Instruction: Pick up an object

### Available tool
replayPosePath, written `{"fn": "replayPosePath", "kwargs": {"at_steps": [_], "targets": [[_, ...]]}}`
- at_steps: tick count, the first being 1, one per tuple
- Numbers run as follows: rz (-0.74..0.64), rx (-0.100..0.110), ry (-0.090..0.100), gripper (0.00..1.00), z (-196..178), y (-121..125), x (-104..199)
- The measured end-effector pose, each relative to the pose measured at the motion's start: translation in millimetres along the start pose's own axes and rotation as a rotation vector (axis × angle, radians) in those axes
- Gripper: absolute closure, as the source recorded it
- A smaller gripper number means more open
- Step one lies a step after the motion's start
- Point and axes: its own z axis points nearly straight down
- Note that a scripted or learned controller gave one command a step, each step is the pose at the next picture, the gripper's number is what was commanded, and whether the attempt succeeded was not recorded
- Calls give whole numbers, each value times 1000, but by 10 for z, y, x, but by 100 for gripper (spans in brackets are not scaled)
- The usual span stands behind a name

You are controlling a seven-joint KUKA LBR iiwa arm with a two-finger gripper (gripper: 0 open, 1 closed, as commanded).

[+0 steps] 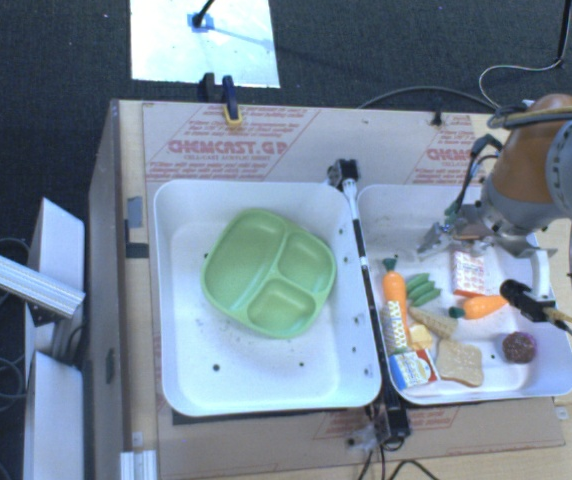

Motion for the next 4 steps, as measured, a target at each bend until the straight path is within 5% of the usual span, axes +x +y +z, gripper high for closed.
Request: {"fn": "replayPosePath", "kwargs": {"at_steps": [1,2,3,4], "targets": [[-2,-2,3,0,2,328,692],[2,1,0,0,-1,-598,313],[3,-6,-4,100,-113,-579,300],[3,-6,-4,0,-111,-580,301]]}}
